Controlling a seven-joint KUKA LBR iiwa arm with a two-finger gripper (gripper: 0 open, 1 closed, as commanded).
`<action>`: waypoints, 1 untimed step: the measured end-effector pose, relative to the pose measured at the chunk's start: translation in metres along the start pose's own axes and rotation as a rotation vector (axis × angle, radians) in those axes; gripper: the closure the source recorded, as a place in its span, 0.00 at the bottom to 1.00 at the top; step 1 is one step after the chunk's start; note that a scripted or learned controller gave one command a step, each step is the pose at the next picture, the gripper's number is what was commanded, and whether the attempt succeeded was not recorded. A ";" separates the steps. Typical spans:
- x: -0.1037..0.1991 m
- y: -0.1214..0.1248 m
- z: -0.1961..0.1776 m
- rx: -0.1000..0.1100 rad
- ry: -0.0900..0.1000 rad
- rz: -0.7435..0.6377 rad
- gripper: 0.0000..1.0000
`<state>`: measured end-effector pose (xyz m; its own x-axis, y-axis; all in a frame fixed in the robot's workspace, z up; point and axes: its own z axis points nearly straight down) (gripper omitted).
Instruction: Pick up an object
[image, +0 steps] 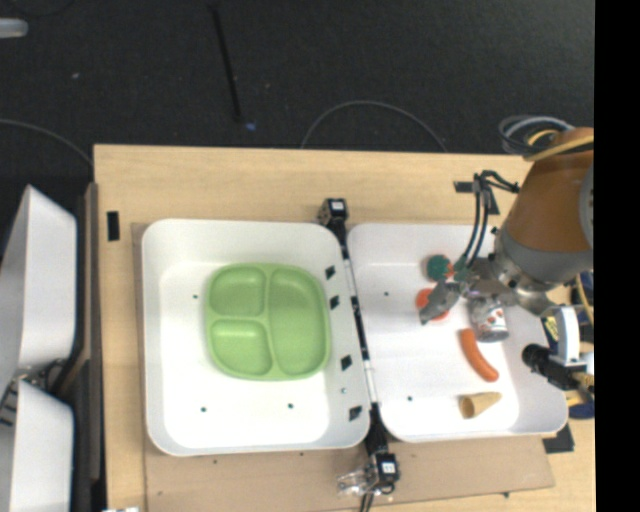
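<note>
You had the fingers (437, 308) low in the right bin (400, 370), just beside a small red thing (424, 297) on their left, a green ball (438, 266) a little farther back, and I could not tell if they were spread or pressed together.
</note>
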<state>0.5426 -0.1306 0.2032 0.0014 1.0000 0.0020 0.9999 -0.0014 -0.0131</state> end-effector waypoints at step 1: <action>0.000 0.003 -0.007 -0.014 -0.002 -0.003 0.00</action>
<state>0.5457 -0.1303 0.2106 -0.0018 1.0000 -0.0003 1.0000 0.0018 0.0013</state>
